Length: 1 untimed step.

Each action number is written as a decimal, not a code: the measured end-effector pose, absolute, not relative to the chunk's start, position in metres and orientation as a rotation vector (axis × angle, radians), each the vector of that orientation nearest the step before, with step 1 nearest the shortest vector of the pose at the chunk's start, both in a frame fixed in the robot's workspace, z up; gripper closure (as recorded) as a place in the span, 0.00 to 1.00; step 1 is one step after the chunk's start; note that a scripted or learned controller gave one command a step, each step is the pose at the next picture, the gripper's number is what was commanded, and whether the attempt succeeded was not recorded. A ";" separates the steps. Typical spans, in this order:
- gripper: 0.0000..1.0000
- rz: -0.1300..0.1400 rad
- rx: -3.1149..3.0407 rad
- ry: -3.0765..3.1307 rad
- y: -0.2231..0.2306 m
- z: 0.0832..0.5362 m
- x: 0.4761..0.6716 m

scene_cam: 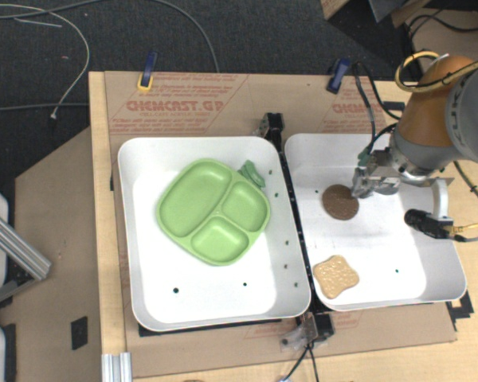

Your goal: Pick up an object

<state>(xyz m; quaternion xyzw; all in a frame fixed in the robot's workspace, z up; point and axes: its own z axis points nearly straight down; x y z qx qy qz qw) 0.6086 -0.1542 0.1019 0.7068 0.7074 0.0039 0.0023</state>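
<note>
Grey and orange, the robot arm [442, 110] reaches in from the right and hangs over the right-hand white bin [430, 289]. Its gripper [365, 183] sits low over the bin's upper middle, just beside a round brown disc [340, 202] that lies flat on the bin floor. The gripper's tip is at the disc's upper right edge, touching or nearly touching it; whether it is spread or pressed together cannot be told from this angle. Nearer the front edge of the same bin lies a pale, biscuit-like cracker [335, 276], well apart from the gripper. A black cable plug [425, 222] hangs beside the arm. The left-hand white bin [143, 293] touches the right one along its side and holds a light green divided plate [213, 212], with a small darker green piece [252, 173] at its upper right edge. Both bins rest on a cardboard sheet [183, 98].
</note>
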 end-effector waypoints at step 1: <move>1.00 0.005 2.216 2.220 -0.152 0.146 0.612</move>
